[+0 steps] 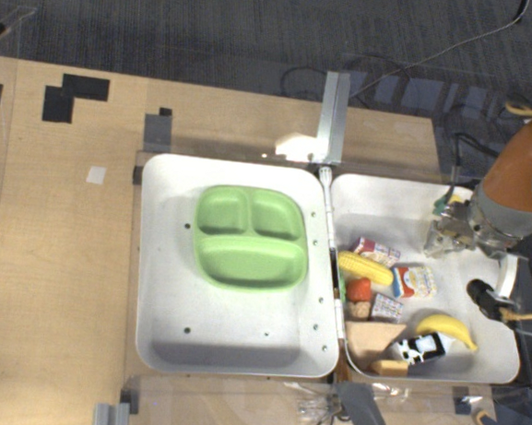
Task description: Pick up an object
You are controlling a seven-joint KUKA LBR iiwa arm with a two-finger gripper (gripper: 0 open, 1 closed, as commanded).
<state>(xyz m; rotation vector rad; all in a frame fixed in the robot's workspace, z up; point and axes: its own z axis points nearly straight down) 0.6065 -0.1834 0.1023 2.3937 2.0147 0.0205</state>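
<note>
Your arm (528, 179), grey with its orange band, is reaching in at the right edge of the frame and is sitting highest above the bench. Its gripper (441, 243) is hanging over the upper right part of the right bin (387, 208), over bare white floor. You cannot tell whether it is spread or pressed together, and nothing is showing in its grasp.

Under everything, the bench (49, 262) is filling the left and middle of the frame. On it the left bin (164, 272) is lying centre frame, touching the right bin along one side. A green plate (250, 235) with three compartments is resting in the upper middle of the left bin.

Everything you could pick is lying in the right bin, crowded into its left and lower parts, below and to the left of the gripper and apart from it. A wood block (371, 336) is sitting in the lower left corner. One banana (365, 267) is lying against the left wall, and a second banana (448, 329) is curving near the lower right. A black-and-white item (421, 346) is lying just below that second banana, beside the block. A red-and-white packet (376, 250) is lying just above the first banana, and another packet (414, 282) is lying to its right. A red fruit (358, 289) is tucked under the first banana. A small packet (387, 307) is lying between the fruit and the second banana.
</note>
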